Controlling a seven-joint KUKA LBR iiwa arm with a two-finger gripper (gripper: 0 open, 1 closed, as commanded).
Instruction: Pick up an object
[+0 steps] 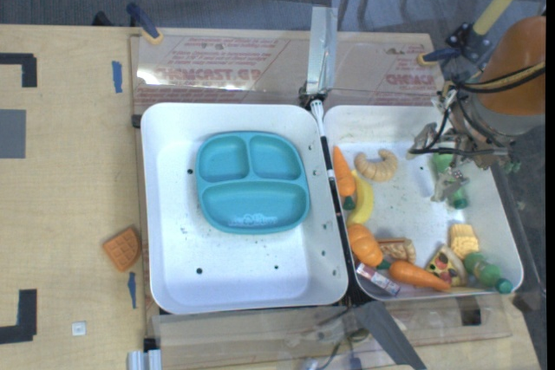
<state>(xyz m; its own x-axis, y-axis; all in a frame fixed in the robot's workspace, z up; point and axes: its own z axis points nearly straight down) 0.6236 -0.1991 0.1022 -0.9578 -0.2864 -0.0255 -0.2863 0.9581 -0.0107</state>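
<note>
The right bin [395,124] holds several toy foods. A carrot [344,173] and a yellow banana [364,202] lie along its left wall, with a beige croissant [377,165] beside them. At the front lie an orange fruit [364,245], a second carrot [419,275], a pizza slice [442,264], corn [464,238] and a green vegetable [490,273]. My gripper [451,179] hangs low over the bin's right half, right at a small green item [458,200]. I cannot tell whether it touches that item.
The left bin [165,212] carries a blue divided plate [251,182]. A toy waffle [122,248] lies on the wooden bench left of the bins. A metal divider [321,52] stands behind the bins. Cables hang around my wrist under the orange band [520,74].
</note>
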